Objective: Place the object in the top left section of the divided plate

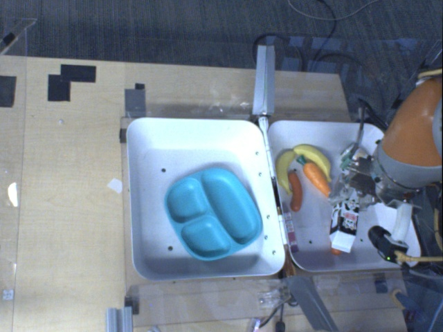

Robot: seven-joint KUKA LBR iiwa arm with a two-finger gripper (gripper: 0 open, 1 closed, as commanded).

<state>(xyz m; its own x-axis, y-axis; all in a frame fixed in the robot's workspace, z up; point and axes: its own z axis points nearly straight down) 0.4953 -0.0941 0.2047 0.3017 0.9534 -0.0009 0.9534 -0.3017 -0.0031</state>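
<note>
Gripper low in right bin; wide or narrow, cannot tell. Probably after white box just under it, near carrot. Grab square, lift high, drop in blue plate, top left part.

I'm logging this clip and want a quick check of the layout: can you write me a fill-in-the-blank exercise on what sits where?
1. The blue divided plate lies in the ____ bin.
2. The banana, the carrot and the sausage lie in the ____ bin.
3. The divided plate has ____ sections.
4. The gripper is over the right bin, to the ____ of the carrot in the camera view.

Missing words: left; right; three; right
</note>
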